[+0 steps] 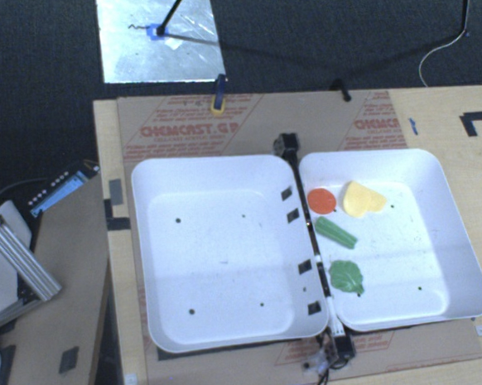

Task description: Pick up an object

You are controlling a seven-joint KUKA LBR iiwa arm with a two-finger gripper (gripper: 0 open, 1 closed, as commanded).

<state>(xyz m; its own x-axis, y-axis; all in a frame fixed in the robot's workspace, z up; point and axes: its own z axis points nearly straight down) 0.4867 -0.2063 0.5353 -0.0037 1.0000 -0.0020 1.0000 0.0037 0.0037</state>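
Observation:
The right bin (pixel 442 213) holds several small objects near its left side. An orange-red round piece (pixel 321 200) lies at the back left, with a yellow rounded piece (pixel 362 199) just to its right. A long green piece (pixel 335 232) lies slantwise below them. Nearer the front sits a darker green leafy piece (pixel 346 276). All lie flat on the bin floor, apart from one another except the orange and yellow pieces, which are close together.
The left bin (pixel 220 247) stands beside the right one, joined along a black hinged divider (pixel 303 224). Both rest on a cardboard sheet (pixel 186 125) on the bench. A metal plate (pixel 160 34) lies on the floor at the back.

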